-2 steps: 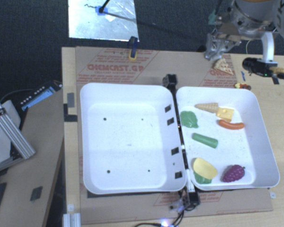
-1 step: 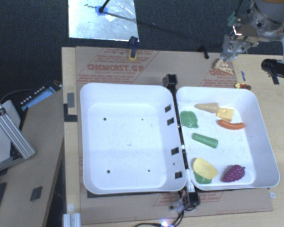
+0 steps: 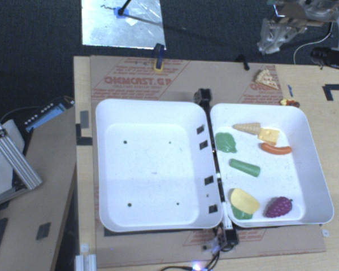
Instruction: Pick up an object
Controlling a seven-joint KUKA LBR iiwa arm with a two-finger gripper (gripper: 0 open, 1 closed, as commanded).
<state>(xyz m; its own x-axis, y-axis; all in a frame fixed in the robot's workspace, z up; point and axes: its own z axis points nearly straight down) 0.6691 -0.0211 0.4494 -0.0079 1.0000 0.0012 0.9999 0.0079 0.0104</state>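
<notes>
Our claw (image 3: pixel 269 43), its grip state unclear to us, hangs beyond the right bin (image 3: pixel 311 168), so the toy food, like the green cylinder (image 3: pixel 244 167), lies below it.

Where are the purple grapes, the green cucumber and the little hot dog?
purple grapes (image 3: pixel 278 206), camera view, middle of the bunch.
green cucumber (image 3: pixel 244 167), camera view, mid-length.
hot dog (image 3: pixel 276 149), camera view, middle of the sausage.

- We see the bench (image 3: pixel 305 78) bearing two white bins: the left bin (image 3: pixel 152 109), the right bin (image 3: pixel 313 151).
- A pizza-slice toy (image 3: pixel 266 79) lies on the bench beyond the right bin.
</notes>
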